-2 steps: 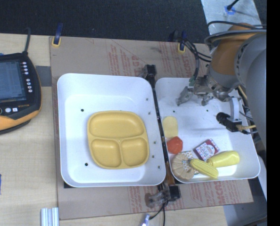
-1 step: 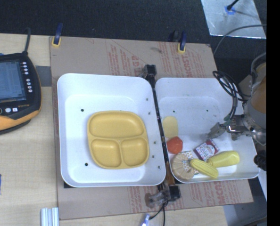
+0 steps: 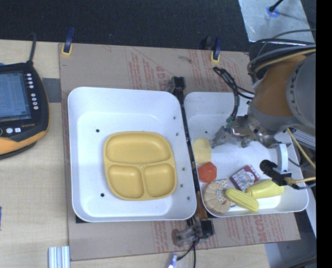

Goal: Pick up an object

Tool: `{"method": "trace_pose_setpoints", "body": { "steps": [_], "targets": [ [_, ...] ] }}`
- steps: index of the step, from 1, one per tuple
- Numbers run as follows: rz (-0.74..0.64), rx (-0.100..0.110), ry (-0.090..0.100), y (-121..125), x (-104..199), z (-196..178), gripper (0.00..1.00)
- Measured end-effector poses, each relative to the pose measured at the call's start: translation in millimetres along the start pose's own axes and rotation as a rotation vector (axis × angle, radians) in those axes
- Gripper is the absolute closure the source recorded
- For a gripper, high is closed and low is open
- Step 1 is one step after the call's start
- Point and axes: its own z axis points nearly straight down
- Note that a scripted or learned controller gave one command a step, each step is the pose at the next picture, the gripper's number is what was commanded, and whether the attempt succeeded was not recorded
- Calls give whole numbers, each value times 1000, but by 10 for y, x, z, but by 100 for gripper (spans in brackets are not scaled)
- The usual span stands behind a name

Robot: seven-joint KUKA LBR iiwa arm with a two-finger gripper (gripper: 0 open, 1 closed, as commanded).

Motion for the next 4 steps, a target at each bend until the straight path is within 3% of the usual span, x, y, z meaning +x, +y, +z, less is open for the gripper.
{"method": "trace_pose_setpoints", "body": {
  "steps": [1, 2, 3, 4],
  "targets": [
    [6, -3, 0, 158, -892, -150, 0],
    [3, -2, 2, 752, -319, -210, 0],
    [3, 2, 0, 9, -18, 53, 0],
    [2, -1, 1, 558, 321, 42, 0]
  ]
}}
